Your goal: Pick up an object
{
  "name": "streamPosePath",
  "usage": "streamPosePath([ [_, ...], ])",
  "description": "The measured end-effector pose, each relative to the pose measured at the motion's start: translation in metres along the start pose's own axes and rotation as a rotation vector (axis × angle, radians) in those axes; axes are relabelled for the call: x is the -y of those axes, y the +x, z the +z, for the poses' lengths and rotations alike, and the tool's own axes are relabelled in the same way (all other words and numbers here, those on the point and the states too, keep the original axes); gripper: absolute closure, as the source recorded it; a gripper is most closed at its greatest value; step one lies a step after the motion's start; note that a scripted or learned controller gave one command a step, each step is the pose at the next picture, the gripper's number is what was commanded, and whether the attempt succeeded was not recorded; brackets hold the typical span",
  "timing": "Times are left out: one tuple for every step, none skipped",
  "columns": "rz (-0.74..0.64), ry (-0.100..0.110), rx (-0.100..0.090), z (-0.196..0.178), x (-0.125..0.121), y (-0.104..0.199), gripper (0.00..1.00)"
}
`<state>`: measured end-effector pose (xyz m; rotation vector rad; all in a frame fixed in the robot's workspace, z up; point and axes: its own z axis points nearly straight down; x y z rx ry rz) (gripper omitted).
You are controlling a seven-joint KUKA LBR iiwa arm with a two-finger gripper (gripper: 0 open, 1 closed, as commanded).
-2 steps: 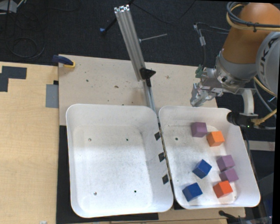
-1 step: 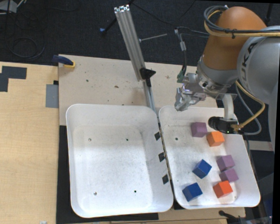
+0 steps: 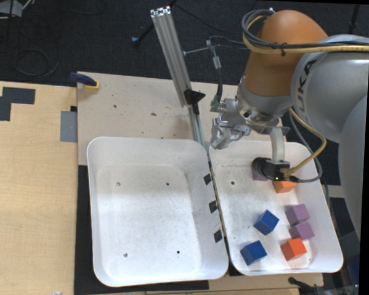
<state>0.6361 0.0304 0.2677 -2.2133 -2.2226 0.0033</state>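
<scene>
The end effector [image 3: 226, 135], its opening impossible to tell, hangs by the bin's far wall [image 3: 246, 143] while the blocks [image 3: 267, 221] lie well toward the near side, so a descent here risks grasping nothing

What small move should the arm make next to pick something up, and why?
Probably slide the tool toward the blue cube and lower it. The tool hangs over the right bin's far left corner, with nothing under it, while the cubes lie nearer the camera and that one stands apart.
</scene>
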Motion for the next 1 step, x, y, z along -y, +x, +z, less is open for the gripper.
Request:
streamPosePath([
  [-0.001,0.001,0.0,0.0179,0.0169,0.0581,1.0],
])
